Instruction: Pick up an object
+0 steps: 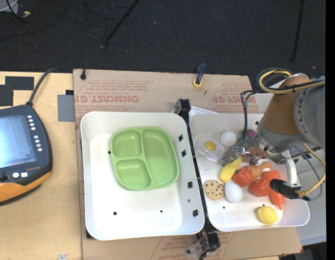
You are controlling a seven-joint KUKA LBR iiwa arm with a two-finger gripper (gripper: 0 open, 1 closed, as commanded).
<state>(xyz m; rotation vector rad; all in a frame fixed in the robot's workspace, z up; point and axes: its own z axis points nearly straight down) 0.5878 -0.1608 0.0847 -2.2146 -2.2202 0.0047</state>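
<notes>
Two white bins (97,145) (cardboard (129,93) beneath).

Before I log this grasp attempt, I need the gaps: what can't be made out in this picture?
- Gripper: too small and cluttered among the toys to show whether it holds anything.
- Red plastic toy pieces: overlapped together; separate shapes unclear.
- Grey arm: cut off by the camera view's right side.

Grey arm (313,110) with orange wrist band (281,112), looped yellow-black cables (273,77), metallic end effector (243,153).
</notes>
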